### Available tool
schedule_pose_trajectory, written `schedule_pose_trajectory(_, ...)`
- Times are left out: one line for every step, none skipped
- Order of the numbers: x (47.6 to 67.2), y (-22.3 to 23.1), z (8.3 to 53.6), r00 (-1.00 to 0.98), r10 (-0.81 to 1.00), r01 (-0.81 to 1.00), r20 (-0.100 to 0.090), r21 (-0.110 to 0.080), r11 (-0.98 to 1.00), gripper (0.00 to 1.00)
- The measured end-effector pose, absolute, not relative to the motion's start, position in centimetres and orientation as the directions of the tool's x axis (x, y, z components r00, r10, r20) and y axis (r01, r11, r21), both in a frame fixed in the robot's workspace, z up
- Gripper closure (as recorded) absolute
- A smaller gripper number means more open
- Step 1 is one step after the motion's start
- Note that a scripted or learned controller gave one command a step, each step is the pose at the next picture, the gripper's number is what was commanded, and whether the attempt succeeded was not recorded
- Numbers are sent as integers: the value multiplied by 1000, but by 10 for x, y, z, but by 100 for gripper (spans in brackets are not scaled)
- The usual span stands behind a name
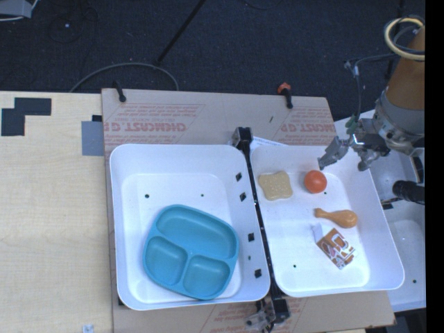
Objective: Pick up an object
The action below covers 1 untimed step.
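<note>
In the right-hand shallow white bin (388,255), a small round orange-red ball (315,181) is lying near the far wall, beside a tan bread-like slice (275,185). It is looking light, smooth and roll-prone, best pinched across its middle. The end effector (345,155) is hovering over the bin's far right corner, fingers spread apart, gripping nothing.

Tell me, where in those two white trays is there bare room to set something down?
In the right bin, the floor left of the snack packet and below the bread slice is bare. In the left bin, a strip above the blue plate is free. The right bin's upper right is crowded: tomato, drumstick, packet, with the gripper at the rim.
</note>
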<state>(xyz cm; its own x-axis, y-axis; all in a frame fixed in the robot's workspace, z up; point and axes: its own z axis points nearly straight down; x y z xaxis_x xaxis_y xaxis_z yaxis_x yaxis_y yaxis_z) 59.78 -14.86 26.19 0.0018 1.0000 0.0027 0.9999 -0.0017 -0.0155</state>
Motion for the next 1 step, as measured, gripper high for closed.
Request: schedule_pose_trajectory(600, -149, 269, 0, 1000, 1000, 1, -3, 0, 0)
